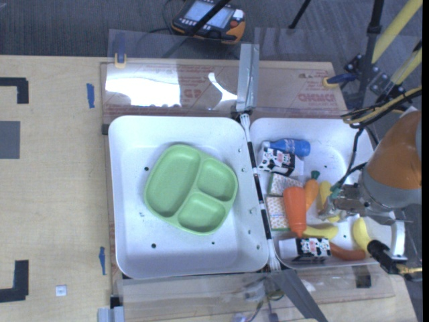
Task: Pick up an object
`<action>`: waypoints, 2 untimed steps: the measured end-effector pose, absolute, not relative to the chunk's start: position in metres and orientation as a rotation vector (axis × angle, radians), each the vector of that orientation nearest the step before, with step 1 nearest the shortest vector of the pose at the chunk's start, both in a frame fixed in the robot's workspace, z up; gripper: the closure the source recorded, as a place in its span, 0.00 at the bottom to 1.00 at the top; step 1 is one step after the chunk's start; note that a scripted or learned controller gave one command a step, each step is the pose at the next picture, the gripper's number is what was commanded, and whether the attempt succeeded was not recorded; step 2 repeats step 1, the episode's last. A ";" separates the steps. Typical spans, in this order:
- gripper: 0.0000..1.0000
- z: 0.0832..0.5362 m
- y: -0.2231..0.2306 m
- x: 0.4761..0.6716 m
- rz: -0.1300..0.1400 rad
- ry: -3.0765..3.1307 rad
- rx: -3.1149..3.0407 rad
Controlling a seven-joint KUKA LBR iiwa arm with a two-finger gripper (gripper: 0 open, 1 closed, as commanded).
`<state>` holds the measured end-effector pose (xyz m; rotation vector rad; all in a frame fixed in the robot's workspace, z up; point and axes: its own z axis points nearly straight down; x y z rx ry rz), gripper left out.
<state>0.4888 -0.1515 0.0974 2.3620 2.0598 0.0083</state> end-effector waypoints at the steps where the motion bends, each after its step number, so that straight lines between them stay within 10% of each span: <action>1: 1.00 0.213 -0.071 0.480 -0.001 2.021 2.407; 2: 1.00 0.213 -0.071 0.480 -0.001 2.021 2.407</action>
